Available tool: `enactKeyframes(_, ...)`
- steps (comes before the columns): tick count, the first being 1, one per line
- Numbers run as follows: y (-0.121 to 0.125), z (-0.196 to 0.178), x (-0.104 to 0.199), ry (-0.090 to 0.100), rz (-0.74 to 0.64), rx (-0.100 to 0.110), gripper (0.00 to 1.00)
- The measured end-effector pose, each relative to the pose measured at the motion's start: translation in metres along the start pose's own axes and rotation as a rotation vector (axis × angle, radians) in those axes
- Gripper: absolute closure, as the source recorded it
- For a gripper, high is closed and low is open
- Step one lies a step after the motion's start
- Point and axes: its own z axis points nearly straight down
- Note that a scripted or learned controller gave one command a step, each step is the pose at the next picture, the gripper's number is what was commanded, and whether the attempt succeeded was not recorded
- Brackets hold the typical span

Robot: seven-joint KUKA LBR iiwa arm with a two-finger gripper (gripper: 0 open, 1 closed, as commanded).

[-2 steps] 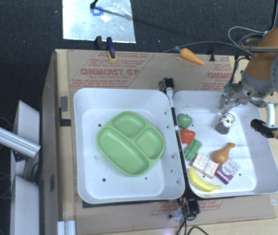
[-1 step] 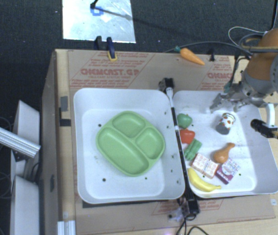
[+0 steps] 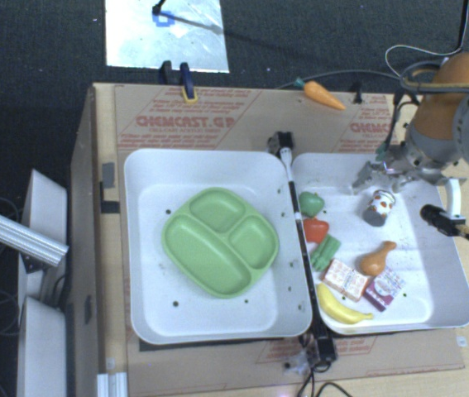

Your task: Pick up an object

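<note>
My gripper (image 3: 382, 178) hangs over the back of the right bin (image 3: 453, 300), reaching in from the right under the orange-banded wrist. Its fingers look spread, with nothing between them. Just below it stands a small grey and white toy (image 3: 377, 208), apart from the fingertips. Further forward in the same bin lie a green pepper (image 3: 310, 202), a red-orange piece (image 3: 317, 230), a green piece (image 3: 326, 251), a brown drumstick (image 3: 376, 257), a sandwich block (image 3: 346, 279), a purple packet (image 3: 386, 287) and a banana (image 3: 342, 307).
The left bin (image 3: 147, 180) holds a green divided plate (image 3: 220, 240). A black divider (image 3: 297, 222) runs between the bins. A toy carrot (image 3: 325, 96) lies on the cardboard behind the right bin.
</note>
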Motion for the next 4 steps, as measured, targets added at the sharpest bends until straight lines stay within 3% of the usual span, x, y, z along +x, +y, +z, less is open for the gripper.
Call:
enactKeyframes(1,0.0,0.0,0.007,0.0,0.0,0.0,0.0)
enactKeyframes(2,0.001,-0.011,0.006,-0.001,-0.002,-0.004,1.0)
enactKeyframes(3,0.001,-0.011,0.006,-0.001,-0.002,-0.004,0.0)
enactKeyframes(4,0.0,0.0,0.005,0.0,0.0,0.0,0.0)
